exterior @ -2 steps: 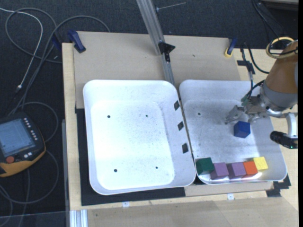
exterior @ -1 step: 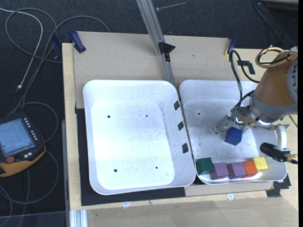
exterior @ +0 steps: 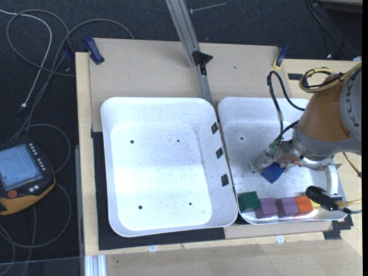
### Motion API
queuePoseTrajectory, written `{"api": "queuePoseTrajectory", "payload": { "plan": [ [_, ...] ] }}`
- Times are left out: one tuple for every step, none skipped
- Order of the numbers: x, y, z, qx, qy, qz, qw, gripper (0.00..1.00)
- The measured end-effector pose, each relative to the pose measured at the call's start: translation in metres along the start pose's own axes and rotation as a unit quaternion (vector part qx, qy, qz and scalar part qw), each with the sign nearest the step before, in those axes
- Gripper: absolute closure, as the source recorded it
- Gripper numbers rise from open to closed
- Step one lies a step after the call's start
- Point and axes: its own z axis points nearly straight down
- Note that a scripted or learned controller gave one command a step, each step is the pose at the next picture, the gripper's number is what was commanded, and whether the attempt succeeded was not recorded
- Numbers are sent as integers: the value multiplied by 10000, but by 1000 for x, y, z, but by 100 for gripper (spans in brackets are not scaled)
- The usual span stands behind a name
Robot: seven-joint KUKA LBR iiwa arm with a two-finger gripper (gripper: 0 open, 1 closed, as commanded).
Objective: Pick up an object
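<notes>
1. A green block point(exterior: 248, 200), two purple blocks point(exterior: 276, 207) and an orange block point(exterior: 303, 204) are lined along the right bin's point(exterior: 241, 119) near wall.
2. Just beyond, a blue block point(exterior: 272, 172) is seen at the gripper point(exterior: 263, 164); whether it is clamped cannot be told.

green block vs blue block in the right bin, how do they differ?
The green block sits flat at the right bin's near edge, leftmost in a row of blocks; the blue block lies apart, mid-bin, turned at an angle. The green block has nothing over it; the blue block is right at the gripper. Both look like small blocks of similar size.
</notes>
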Motion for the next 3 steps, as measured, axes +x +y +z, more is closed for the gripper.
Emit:
{"api": "queuePoseTrajectory", "payload": {
  "plan": [
    [47,-22,0,0,4,-8,10000,0],
    [44,-21,-10,-24,-9,8,10000,100],
    [120,26,-104,-72,-3,-38,10000,100]
  ]
}}
